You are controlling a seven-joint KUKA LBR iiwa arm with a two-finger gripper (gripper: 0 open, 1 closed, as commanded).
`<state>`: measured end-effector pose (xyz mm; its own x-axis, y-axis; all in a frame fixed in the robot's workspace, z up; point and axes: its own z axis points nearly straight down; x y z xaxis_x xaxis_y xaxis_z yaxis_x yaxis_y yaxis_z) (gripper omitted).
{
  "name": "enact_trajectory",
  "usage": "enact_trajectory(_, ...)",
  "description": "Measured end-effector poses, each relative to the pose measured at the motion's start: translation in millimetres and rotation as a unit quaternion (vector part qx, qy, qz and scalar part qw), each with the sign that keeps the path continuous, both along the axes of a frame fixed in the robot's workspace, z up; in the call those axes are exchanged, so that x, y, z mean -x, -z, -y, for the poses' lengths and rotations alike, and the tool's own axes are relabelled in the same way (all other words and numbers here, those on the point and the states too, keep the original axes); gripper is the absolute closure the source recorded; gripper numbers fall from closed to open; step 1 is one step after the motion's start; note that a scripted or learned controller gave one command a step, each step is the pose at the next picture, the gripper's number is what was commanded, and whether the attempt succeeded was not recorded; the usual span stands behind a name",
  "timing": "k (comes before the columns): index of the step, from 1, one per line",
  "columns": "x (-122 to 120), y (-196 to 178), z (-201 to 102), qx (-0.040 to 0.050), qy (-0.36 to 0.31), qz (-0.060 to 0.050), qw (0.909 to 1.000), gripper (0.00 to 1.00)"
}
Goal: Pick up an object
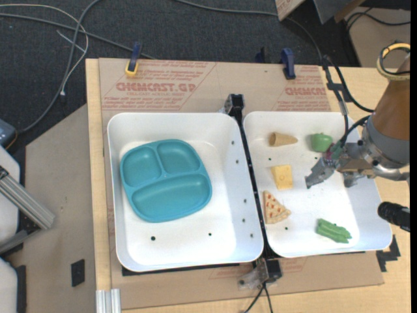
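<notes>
Grey and orange, the arm (pixel 391 119) enters from the right, cut off by the frame edge. Its claw (pixel 320 173) hangs low over the right bin (pixel 365 237); whether it is spread or closed is hard to make out. Below it lie a cheese cube (pixel 283 176), pizza slice (pixel 275 208), green pea pod (pixel 333 230), cone (pixel 283 139) and a partly hidden green lump (pixel 320 141). A teal divided plate (pixel 165 178) sits in the left bin (pixel 130 240).
</notes>
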<state>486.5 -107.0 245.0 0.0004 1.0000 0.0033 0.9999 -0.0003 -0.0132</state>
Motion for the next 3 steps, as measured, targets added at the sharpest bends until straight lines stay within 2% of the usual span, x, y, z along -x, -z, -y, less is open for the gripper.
enact_trajectory(1,-1.3,-2.3,0.0,0.0004,-0.001,0.003,1.0000,0.00)
enact_trajectory(3,1.6,105.7,10.5,-0.0007,0.000,0.000,1.0000,0.00)
